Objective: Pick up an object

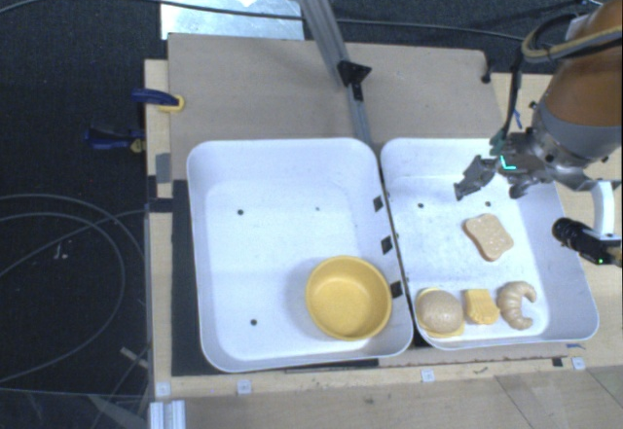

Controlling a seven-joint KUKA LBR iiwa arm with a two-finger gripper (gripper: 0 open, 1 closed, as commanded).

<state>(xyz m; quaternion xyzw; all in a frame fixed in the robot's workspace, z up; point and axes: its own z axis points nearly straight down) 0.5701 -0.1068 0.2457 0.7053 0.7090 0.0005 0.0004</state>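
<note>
Right bin point(428, 164): toast point(488, 235) just below jaws point(494, 179).

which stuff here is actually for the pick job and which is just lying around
For the job:
gripper, above the right bin
bread slice
round bun
yellow block
croissant
yellow bowl, in the left bin

Just lying about:
clamps at the bench's left edge
cables on the floor
metal pole
</note>
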